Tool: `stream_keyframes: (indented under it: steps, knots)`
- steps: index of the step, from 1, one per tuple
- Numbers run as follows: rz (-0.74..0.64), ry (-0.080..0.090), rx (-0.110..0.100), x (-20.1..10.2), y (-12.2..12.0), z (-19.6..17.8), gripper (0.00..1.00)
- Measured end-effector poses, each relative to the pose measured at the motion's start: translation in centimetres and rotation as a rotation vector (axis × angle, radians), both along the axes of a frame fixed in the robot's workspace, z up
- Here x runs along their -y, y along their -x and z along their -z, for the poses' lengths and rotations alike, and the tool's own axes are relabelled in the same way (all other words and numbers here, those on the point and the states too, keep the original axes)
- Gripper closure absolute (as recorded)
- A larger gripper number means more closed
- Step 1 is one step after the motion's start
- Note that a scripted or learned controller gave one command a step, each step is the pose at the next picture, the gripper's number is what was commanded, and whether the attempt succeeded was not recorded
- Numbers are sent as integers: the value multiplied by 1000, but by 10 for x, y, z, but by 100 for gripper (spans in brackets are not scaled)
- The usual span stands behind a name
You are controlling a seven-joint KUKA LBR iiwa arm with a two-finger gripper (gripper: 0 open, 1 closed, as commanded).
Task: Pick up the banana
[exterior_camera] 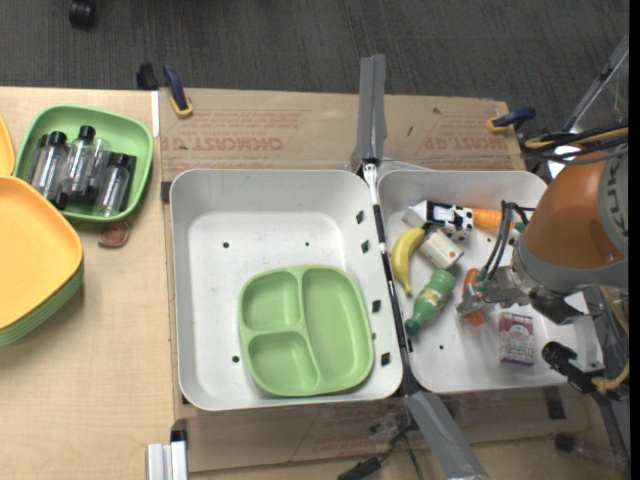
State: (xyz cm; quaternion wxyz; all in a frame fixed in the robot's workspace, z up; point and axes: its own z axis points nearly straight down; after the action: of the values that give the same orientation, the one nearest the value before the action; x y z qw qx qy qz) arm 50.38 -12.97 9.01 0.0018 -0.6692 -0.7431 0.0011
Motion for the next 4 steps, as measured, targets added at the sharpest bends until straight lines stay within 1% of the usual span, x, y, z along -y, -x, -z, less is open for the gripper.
stream_keyframes:
  steps: [1, 2, 3, 4]
  knots:
    - [246, 2, 2, 20, 16, -61, 100]
    - [221, 3, 3, 17, 11, -130, 100]
    - [317, 3, 3, 46, 26, -137, 100]
    - [64, 3, 3, 73, 26, -143, 100]
